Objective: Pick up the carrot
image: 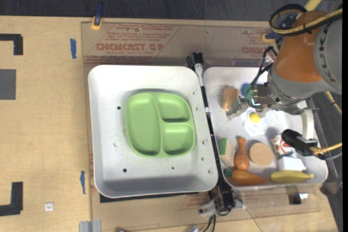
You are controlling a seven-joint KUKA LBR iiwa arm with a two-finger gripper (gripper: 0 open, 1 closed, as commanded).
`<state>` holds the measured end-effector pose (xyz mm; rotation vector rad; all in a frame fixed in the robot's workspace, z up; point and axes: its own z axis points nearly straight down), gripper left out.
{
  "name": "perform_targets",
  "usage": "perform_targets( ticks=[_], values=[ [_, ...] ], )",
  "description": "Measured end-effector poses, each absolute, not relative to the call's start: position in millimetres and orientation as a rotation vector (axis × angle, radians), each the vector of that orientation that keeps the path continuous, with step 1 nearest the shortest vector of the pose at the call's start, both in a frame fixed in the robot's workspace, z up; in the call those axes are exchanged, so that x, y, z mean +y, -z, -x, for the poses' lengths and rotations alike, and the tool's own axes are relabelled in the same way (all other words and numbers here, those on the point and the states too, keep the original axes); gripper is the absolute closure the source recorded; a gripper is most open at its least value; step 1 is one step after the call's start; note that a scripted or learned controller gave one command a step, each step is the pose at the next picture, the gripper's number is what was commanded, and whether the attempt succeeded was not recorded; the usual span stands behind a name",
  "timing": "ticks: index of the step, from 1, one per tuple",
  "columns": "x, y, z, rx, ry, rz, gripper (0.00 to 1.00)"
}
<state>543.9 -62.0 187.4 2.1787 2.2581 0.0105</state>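
Observation:
The carrot (249, 176) is orange and tapered. It lies flat along the front wall of the right bin (321, 168), pointing left-right. My gripper (246, 105) hangs over the back half of that bin, well behind the carrot and apart from it. It sits between a tan bread-like piece (229, 96) and a small yellow item (254, 116). Nothing shows held in it.
Around the carrot lie an orange-brown chunk (241, 154), a round tan disc (261, 154), a banana (292, 175), a red-and-white can (279, 145) and a small green piece (222, 144). The left bin (109, 117) holds a green divided plate (161, 123).

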Motion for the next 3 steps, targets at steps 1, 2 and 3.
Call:
perform_targets(
  ticks=[1, 2, 3],
  values=[
    [-91, -96, -606.6, 2.199, -0.005, -2.236, 0.00],
    [-99, -92, -635.2, 1.735, -0.015, -2.607, 0.00],
    [-82, -189, -604.8, 1.639, -0.009, -2.675, 0.00]
  ],
)
